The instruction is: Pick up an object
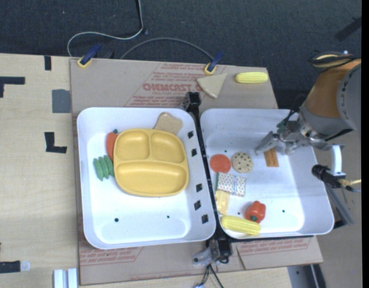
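Holding yellow tray (pixel 151 164), left bin (pixel 88 209); gripper (pixel 273 144) over right bin (pixel 316 215), grip unclear.

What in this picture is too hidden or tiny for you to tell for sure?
- Gripper, camera view: too small and blurred to judge how it stands against the orange piece beside it.
- Carrot and green beans: partly covered by the yellow tray.
- Arm: cut off by the right edge.
- Patterned card: print too small to make out.
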